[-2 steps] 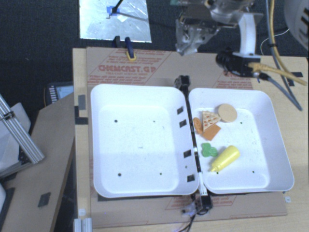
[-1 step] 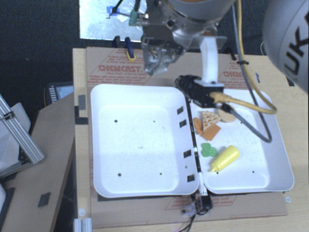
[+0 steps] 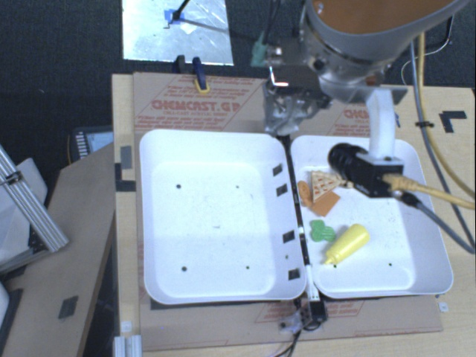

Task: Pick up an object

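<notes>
In the right bin [image 3: 428, 270] one yellow bottle [image 3: 346, 244] lies on its side, long axis diagonal, narrow end toward the lower left. Just beside it sit one green piece [image 3: 321, 233] and one orange wedge [image 3: 322, 188]. The gripper [image 3: 288, 117] hangs above the bins' far edge.

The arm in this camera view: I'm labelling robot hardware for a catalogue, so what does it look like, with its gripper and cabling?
The arm is a thick rounded grey body with a broad orange band above the wrist. The gripper below is dark metallic grey, with a small red light on its housing. A white bracket carries a black cylindrical unit. Yellow cables and grey ones trail off right.
</notes>
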